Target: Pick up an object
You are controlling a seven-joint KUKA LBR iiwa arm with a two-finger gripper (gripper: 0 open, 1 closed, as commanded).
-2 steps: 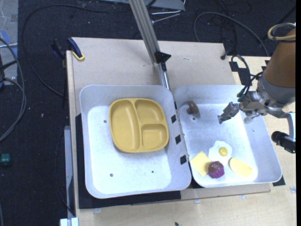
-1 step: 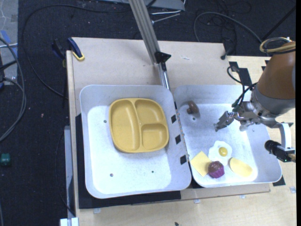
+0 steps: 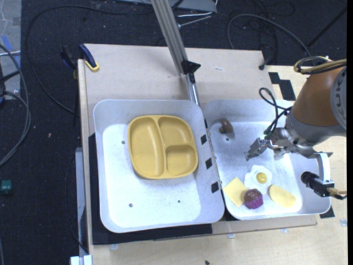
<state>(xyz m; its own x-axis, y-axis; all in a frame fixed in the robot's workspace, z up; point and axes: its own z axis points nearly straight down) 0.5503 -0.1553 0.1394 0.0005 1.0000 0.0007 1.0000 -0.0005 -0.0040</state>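
Item: fried egg [image 3: 260, 177], toy, in the right bin [image 3: 242, 110], just below my gripper [image 3: 255, 150]. Fingers spread open, nothing between them. Likely light, stiff, slick plastic; flat, so pinch across the thin white rim. Purple piece [image 3: 253, 199] further below.

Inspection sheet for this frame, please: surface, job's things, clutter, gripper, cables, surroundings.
Surface: bench bearing left bin and right bin.
Job's things: in right bin, fried egg toy, purple piece, yellow slice, yellow piece, brown piece.
Clutter: yellow divided tray in left bin.
Gripper: gripper above right bin, holding nothing.
Cables: black cables on floor.
Surroundings: dark floor, metal pole.
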